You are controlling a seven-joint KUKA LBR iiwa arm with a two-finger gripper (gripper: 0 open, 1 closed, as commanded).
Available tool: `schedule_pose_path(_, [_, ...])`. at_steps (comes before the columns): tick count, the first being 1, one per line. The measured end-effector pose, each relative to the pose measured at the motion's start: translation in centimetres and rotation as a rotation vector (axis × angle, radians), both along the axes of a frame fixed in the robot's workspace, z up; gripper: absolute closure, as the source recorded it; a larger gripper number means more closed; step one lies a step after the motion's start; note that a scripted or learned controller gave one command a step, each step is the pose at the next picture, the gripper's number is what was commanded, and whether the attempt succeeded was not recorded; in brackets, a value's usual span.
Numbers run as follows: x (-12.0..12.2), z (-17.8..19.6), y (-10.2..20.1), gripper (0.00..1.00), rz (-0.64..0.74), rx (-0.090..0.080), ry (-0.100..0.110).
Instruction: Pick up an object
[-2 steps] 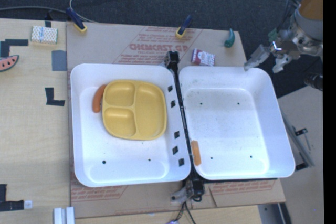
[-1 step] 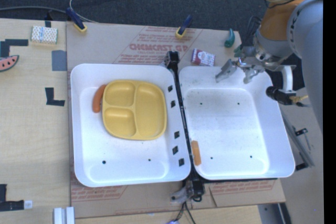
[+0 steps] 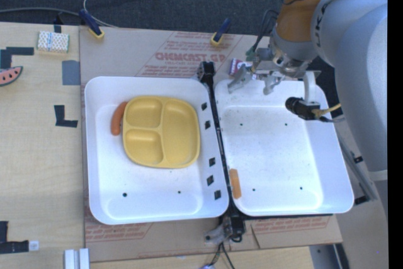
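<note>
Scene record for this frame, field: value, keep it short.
left bin: yellow divided plate, orange sausage-shaped piece touching its left edge
right bin: small orange piece at the left wall, near the front
gripper: over the right bin's back edge, fingers spread, nothing between them
arm: reaches in from the right

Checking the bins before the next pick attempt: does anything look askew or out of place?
One orange carrot-like piece sits against the right bin's left wall. Another orange piece is wedged beside the yellow divided plate in the left bin.
</note>
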State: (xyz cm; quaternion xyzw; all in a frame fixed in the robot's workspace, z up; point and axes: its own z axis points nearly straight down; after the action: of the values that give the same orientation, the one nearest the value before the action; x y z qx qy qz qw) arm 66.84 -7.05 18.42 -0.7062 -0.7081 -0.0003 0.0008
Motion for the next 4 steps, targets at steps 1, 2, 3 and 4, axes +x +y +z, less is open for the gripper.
schedule_pose_path(1, [0.0, 0.0, 4.6, 0.0, 0.0, -0.001, 0.001])
schedule_pose_path(2, [0.0, 0.9, 4.7, 1.0, 0.002, -0.001, 0.002])
schedule_pose_path(3, [0.0, 0.9, 4.7, 0.0, 0.002, -0.002, 0.003])
schedule_pose_path(4, [0.0, 1.8, 4.7, 1.0, 0.003, -0.001, 0.003])
